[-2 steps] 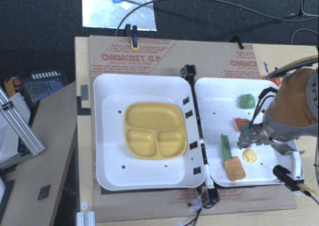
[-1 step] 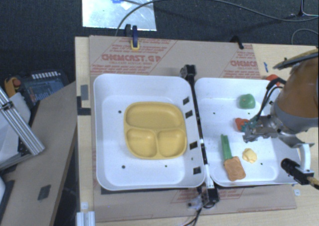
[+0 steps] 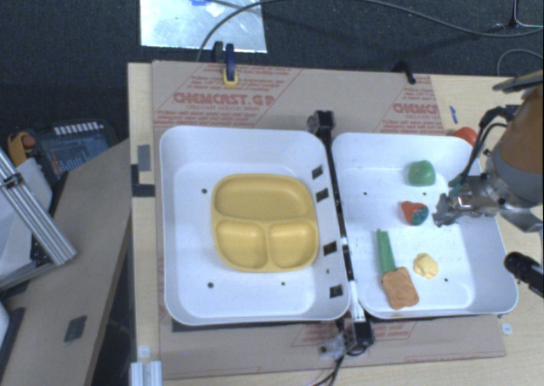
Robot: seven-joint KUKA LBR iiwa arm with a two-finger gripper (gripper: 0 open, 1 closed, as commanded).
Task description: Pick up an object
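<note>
One tool just right of red-teal toy, grip state unclear

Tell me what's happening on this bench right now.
A robot arm reaches in from the right, its gripper low in the right bin, beside a small red and teal toy. Nothing is visibly held. That bin also has a green lump, a green-handled brush and a yellow piece. The left bin holds a yellow divided tray.
</note>
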